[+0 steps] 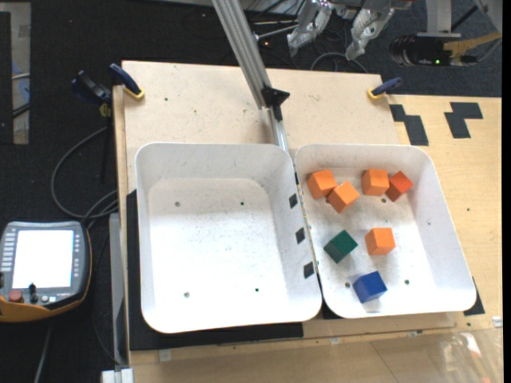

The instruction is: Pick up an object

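The right bin holds several orange blocks: one at the back left, one beside it, one further right and one nearer the front. A red-orange block touches the back right one. A dark green block and a blue block lie toward the front. My gripper hangs high at the top of the view, beyond the bins' far edge. Its fingers are spread open with nothing between them.
The left bin stands beside the right one, their walls meeting in the middle. A slanted metal rod reaches down to the bins' shared back edge. A teach pendant lies off the bench at the left. Clamps sit at the board's back corners.
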You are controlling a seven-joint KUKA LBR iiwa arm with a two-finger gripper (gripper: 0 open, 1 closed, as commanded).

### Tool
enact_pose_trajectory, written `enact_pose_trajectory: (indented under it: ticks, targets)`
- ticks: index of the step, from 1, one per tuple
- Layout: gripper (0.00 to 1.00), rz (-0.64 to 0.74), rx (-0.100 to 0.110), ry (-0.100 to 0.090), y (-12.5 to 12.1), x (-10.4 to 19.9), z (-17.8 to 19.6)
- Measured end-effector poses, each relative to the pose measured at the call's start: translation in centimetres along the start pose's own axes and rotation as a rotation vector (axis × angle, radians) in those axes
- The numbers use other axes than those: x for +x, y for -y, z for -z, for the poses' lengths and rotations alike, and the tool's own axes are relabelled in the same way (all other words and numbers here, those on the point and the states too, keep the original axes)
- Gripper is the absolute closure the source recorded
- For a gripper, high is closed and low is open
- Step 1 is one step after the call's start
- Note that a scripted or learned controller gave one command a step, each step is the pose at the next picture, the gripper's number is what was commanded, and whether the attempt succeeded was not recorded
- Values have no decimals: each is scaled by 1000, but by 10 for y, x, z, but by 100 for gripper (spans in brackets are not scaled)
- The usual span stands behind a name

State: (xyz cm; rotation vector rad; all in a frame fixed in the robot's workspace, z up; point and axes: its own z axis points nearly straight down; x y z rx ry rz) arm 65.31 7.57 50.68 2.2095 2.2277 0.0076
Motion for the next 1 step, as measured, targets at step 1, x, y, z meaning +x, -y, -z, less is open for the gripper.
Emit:
enact_pose_trajectory:
  ticks: [1]
  targets:
    - [0,-9,-4,2,-22,-13,41]
